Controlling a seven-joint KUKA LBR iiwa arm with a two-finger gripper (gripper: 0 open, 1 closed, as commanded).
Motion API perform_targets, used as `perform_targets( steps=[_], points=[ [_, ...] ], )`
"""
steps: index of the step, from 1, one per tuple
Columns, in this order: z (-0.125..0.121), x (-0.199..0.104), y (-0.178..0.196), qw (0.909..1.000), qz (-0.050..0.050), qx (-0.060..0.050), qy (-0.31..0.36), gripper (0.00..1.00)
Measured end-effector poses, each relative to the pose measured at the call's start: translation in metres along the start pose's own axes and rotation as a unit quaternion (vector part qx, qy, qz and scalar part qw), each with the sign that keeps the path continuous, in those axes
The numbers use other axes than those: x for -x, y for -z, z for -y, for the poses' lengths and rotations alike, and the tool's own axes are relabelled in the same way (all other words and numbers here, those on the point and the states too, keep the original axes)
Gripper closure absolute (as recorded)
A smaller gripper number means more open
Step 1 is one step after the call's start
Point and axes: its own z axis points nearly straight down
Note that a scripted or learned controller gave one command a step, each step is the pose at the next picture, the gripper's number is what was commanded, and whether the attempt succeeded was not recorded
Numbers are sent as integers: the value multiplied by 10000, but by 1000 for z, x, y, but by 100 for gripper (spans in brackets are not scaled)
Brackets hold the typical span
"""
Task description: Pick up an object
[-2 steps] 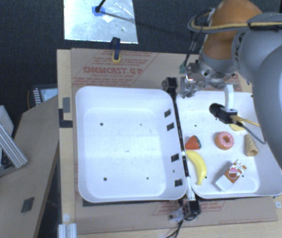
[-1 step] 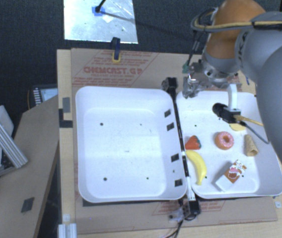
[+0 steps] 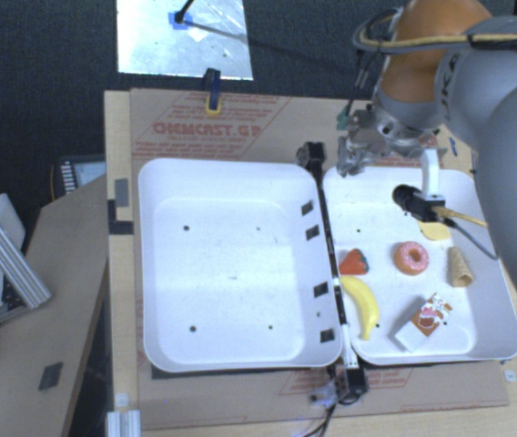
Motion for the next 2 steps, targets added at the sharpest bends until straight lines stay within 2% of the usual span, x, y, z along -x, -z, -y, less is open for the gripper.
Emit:
perform_targets(
  steps=[1,2],
  points=[
    [0,0,0,10000,1,-4,6,0],
    [-1,0,11,10000,4,15,25,100]
  ],
)
